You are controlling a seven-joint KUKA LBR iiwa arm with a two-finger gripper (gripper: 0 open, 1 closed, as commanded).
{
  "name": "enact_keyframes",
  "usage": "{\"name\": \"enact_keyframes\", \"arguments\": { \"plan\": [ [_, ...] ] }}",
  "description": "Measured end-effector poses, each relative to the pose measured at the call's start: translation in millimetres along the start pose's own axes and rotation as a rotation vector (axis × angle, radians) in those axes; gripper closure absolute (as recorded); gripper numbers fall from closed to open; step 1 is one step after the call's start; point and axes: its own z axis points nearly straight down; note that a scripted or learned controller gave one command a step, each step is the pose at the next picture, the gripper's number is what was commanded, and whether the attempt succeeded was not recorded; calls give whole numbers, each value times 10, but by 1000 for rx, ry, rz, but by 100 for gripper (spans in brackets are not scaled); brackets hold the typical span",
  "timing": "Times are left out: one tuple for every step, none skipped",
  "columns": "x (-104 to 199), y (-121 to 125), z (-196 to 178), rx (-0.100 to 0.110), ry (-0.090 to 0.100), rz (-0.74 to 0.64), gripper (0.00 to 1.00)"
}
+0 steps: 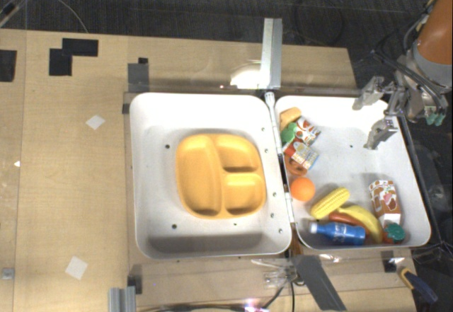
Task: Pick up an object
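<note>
Bench: pale wood, two shallow white bins side by side on it.

Left bin: holds one yellow tray, three compartments, lying flat near the bin's centre.

Right bin: all small objects here, crowded along its left wall and near edge; the far right part of the floor is bare.

Arm: enters at the right, orange band at the frame's upper right corner. Gripper hangs over the far right part of the right bin. Fingers spread apart, nothing between them; well apart from every object.

Objects in the right bin, largest first:
- Blue bottle, lying on its side by the near wall.
- Carton, red, brown and white, near the right wall, lying flat.
- Banana, between bottle and carton, touching the bottle.
- Corn, yellow, just beside the banana, tilted.
- Packets, red and white, piled against the left wall, with a green piece and a yellow-orange piece at the far end of the pile.
- Orange, between packets and corn, close to the left wall.
- Green cap, at the carton's near end.
</note>
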Motion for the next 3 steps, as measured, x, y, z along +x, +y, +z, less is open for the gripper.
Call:
{"name": "enact_keyframes", "arguments": {
  "plan": [
    [202, -13, -369, 1, -4, 29, 0],
    [-301, 40, 901, -1, 6, 350, 0],
    [-319, -108, 1681, 0, -3, 559, 0]
  ]
}}
